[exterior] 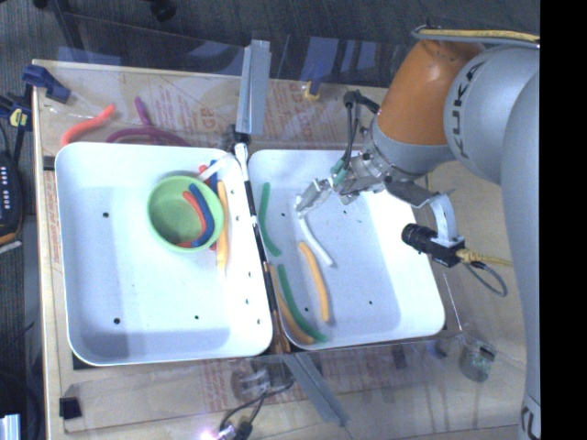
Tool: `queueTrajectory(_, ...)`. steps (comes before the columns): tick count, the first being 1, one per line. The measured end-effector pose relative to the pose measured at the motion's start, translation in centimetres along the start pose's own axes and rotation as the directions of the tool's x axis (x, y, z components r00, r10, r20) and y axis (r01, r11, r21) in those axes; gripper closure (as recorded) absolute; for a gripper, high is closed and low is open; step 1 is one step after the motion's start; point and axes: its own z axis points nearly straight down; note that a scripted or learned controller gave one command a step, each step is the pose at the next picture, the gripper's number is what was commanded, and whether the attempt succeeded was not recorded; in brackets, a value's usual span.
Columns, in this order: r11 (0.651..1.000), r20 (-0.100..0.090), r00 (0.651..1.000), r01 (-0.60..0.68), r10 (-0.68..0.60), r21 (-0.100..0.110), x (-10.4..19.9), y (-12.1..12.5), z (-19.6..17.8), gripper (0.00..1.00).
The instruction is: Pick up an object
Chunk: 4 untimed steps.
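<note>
Here the gripper [310, 200] hangs over the right bin [404, 282], fingers spread, gripping nothing. Just below it lie a white stick [316, 246] and a yellow stick [317, 285].

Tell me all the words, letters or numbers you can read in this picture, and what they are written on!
"KU": dark letters on the grey arm, near the orange band; the rest of the word runs out of sight.
Faint reddish print on the bench top behind the white bins: too blurred to read.
Nothing to read on the left bin, the right bin or the green bowl.
</note>
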Motion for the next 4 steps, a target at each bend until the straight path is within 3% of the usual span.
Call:
queueTrajectory(1,0.998,0.002,0.998,-0.063,0.063,-0.009,-1.3,-1.9,13.2,0.0)
queueTrajectory(2,0.998,0.005,0.998,-0.06,0.06,-0.008,-1.4,-1.9,12.1,1.0)
queueTrajectory(3,0.998,0.006,0.998,-0.059,0.059,-0.008,-1.4,-1.9,12.1,0.0)
queueTrajectory(4,0.999,0.004,0.999,-0.035,0.035,-0.002,0.5,-2.5,13.5,0.0)
